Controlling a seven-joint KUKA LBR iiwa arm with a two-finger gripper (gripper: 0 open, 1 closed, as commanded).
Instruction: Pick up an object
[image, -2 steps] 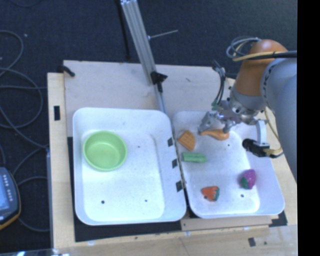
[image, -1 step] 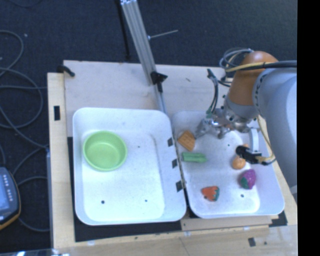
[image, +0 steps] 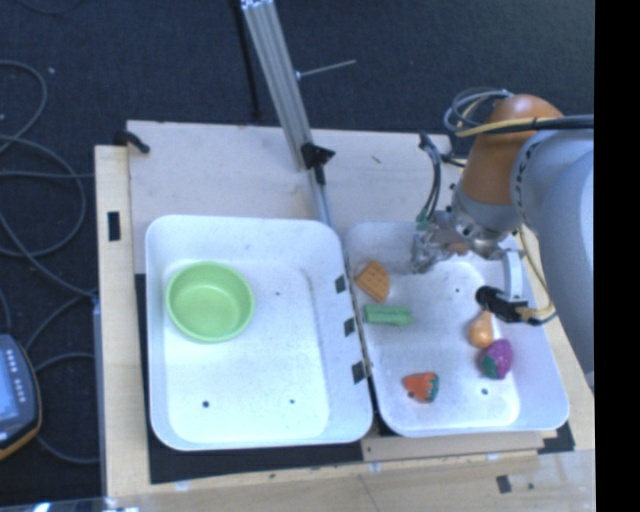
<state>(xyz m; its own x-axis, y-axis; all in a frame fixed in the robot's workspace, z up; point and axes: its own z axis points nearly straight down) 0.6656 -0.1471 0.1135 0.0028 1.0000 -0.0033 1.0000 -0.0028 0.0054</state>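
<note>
Since the task names no particular object, the likeliest candidate is judged to be the tan wedge (image: 373, 281), which lies near the gripper (image: 430, 250), at about eight o'clock from it. The wedge rests on the floor of the right bin (image: 450, 420), close to the bin's nine o'clock wall and apart from its neighbours. The gripper hangs over the twelve o'clock end of that bin. Whether it is released or clenched cannot be told at this angle, and nothing is seen held in it.

To do the step well, the arm (image: 500, 170) should centre the gripper over the wedge before it descends. It should close across the narrower width and keep clear of the near wall. A grip set off-centre would probably push the piece aside instead of lifting it.

Contents of the right bin, placed from the gripper:
- a green stick (image: 387, 316) at seven o'clock, just beyond the wedge
- a red and green piece (image: 421, 386) at six o'clock
- an orange piece (image: 482, 330) and a purple piece (image: 497, 358) at five o'clock, the two close together

The left bin (image: 270, 390) holds a green bowl (image: 209, 300), upright, toward its ten o'clock corner.
</note>
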